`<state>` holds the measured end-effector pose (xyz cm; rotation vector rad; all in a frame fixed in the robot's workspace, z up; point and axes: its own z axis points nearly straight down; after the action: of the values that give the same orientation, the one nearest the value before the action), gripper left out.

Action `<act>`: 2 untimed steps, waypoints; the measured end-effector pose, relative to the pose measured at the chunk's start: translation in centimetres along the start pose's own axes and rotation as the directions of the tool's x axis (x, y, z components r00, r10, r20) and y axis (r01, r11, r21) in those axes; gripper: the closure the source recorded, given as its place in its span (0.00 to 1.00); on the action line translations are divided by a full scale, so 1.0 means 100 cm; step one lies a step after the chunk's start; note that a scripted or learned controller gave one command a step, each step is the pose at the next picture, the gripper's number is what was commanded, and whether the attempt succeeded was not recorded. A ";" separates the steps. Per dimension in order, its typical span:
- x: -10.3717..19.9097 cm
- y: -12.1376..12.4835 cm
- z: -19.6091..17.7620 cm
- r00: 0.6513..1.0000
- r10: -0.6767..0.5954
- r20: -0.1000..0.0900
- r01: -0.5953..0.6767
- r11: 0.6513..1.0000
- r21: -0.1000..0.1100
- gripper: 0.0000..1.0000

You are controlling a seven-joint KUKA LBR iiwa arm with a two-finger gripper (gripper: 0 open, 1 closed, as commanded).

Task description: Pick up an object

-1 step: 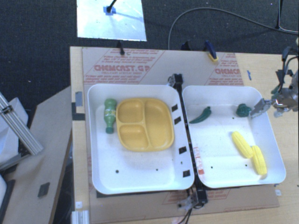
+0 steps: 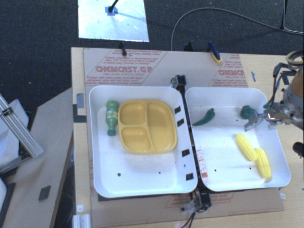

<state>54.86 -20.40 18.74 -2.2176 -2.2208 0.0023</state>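
The right bin (image 2: pixel 223 179) holds a dark green pepper (image 2: pixel 204 117) near its back left. A small dark green lump (image 2: pixel 247 111) lies by the back right wall. Two yellow corn cobs lie end to end at the right, one (image 2: pixel 246 147) nearer the middle and one (image 2: pixel 263 163) nearer the front corner. My gripper (image 2: pixel 255 121) reaches in over the right wall, just in front of and touching or nearly touching the green lump, low in the bin. Nothing shows plainly held in it.
The left bin (image 2: pixel 137 179) holds a yellow three-part plate (image 2: pixel 146 126) and a green bottle (image 2: pixel 111 117) lying along its left side. Black clips run down the wall between the bins (image 2: pixel 185 127). The arm's wrist and cables (image 2: pixel 289 94) stand over the right bin's right rim.
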 end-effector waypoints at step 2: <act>0.003 -0.007 0.104 1.000 0.001 0.002 -0.001 1.000 -0.004 0.00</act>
<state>54.07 -20.10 8.30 -2.2219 -2.2225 -0.0007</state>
